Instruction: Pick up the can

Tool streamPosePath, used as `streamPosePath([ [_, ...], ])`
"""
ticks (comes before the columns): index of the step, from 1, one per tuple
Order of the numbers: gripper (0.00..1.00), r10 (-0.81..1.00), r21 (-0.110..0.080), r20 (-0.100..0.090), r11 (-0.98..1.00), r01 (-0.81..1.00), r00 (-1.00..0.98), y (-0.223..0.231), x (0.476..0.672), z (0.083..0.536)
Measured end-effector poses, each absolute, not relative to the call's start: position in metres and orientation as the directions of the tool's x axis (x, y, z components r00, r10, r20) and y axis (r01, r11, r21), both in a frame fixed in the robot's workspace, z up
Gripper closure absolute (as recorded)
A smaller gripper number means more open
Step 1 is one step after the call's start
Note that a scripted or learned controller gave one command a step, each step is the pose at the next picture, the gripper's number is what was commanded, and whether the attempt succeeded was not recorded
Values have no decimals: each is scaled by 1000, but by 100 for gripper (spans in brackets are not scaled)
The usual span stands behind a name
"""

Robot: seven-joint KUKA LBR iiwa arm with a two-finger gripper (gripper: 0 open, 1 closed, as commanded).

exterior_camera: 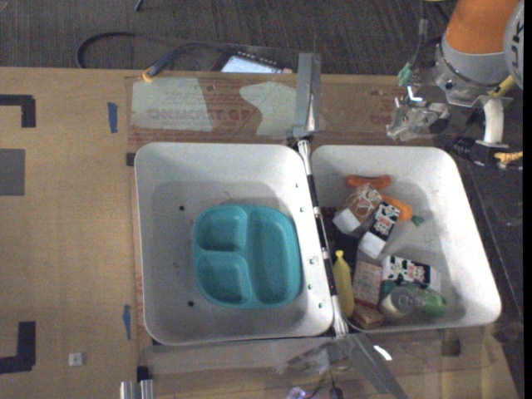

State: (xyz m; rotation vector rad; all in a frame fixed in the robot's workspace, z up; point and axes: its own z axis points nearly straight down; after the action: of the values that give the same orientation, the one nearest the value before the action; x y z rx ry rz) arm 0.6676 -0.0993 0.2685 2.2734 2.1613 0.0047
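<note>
The arm (486, 23) is being held at the frame's upper right, end effector (413, 121) poised beyond the right bin (465, 223), its grip state indiscernible. The can (401, 302) is lying at that bin's lower edge.

Left white bin (158, 181) holds a teal divided tray (247, 256), lying flat. Right white bin (453, 223) holds an orange carrot-like toy (368, 180), small cartons (376, 221), a yellow bottle (342, 283) along its left wall, and a cow-patterned box (406, 270). Both bins rest on the brown counter (66, 223), marked with blue tape (112, 116).
</note>
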Motion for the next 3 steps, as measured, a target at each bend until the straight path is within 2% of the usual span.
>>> streamPosePath([
  [1,100,954,-3,0,-300,954,300,-129,667,207],
  [2,100,811,2,0,-585,811,585,-147,667,289],
  [3,100,819,3,0,-573,819,573,-140,667,315],
])
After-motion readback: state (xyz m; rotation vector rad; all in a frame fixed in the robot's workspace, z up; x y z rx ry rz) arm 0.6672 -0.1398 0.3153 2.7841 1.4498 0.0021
